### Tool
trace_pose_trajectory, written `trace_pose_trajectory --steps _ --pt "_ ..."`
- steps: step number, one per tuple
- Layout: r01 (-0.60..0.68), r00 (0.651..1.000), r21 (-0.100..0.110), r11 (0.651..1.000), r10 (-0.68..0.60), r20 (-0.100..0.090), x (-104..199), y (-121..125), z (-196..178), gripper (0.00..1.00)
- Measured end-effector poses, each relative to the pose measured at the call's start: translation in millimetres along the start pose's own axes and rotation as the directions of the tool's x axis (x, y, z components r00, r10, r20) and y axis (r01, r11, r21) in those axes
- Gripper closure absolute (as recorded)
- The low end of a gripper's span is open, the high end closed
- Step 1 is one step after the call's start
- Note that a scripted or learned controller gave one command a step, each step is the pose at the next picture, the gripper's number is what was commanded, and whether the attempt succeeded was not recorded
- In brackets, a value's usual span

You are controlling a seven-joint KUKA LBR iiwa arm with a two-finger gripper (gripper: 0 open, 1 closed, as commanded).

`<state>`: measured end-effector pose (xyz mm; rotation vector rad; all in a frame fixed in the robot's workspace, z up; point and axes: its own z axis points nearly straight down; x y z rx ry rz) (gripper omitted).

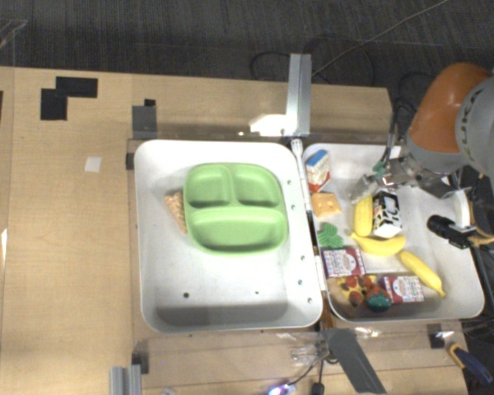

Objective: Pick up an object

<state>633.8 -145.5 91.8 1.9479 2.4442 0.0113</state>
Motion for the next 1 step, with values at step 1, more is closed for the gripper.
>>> trace_pose_trajectory --steps 1 --pt "0.005 1.0 -0.014 1.0 -0.005 0.004 1.0 5.3 -15.4 1.0"
